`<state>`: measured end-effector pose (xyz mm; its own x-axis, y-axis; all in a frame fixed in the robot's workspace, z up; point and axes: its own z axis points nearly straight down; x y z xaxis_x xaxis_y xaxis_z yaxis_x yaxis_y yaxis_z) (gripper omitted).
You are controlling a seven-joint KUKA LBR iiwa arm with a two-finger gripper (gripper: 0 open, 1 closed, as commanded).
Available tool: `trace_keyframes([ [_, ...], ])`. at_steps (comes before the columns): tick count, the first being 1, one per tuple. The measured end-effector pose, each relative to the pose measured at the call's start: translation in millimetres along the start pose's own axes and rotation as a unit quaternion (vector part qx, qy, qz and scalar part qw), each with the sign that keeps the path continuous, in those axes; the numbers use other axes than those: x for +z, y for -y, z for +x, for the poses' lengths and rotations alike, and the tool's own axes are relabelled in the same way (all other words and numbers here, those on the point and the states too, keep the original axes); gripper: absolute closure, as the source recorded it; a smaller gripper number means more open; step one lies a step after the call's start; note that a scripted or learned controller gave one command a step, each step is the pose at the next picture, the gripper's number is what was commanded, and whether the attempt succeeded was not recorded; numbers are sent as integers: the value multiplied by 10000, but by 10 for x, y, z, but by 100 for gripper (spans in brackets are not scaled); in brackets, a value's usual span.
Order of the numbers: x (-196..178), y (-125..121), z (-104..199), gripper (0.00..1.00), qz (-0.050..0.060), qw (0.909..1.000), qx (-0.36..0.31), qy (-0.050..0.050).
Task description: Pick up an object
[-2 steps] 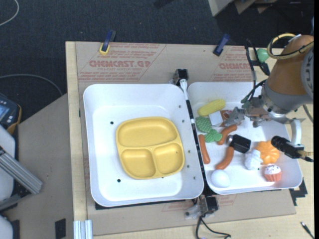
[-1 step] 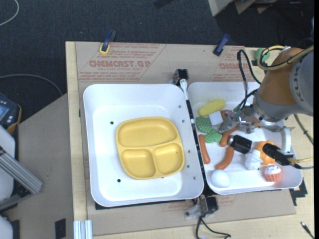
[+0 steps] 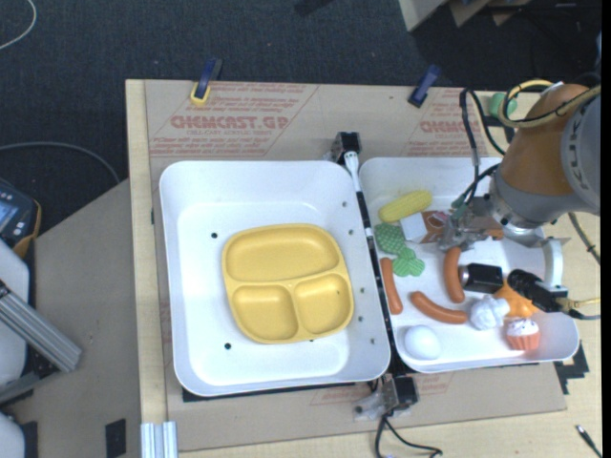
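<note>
Camera view looks down on my two bins, and I read the right one from its near edge back toward my wrist. Nearest the front rim sit a white egg (image 3: 421, 341) and, off to the right, a small cupcake toy (image 3: 522, 332) with a white lump just beside it. Behind those an orange sausage (image 3: 438, 306) lies nearly crosswise, and a second orange sausage (image 3: 452, 273) stands almost lengthwise, its long axis running front to back; a thin carrot-like stick (image 3: 389, 286) lies along the left wall of the right bin (image 3: 434, 172). Farther back are a green leafy piece (image 3: 396, 249) and a yellow corn cob (image 3: 405, 205), tilted slightly. My gripper (image 3: 465, 225) hangs over the middle of this bin, just behind the upright sausage's far end and to the right of the corn. I cannot tell how wide my fingers stand, nor whether anything sits between them, since my own wrist and cabling cover them. I judge the lengthwise sausage my closest candidate: it lies just toward the near side of me, so closing across its short width would suit. The left bin (image 3: 181, 256) holds a yellow divided plate (image 3: 286, 282), well apart from me.
</note>
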<state>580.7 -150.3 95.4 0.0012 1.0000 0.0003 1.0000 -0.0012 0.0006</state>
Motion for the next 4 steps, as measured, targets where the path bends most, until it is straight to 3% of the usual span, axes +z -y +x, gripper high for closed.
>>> trace_keyframes([
  [2, -1097, 15, -8, 100, -29, 10000, -11, 12],
  [3, -1312, 3, -9, 100, -24, 10000, -11, 11],
  [4, -1395, -5, 593, 100, -1, 10000, -36, -7],
])
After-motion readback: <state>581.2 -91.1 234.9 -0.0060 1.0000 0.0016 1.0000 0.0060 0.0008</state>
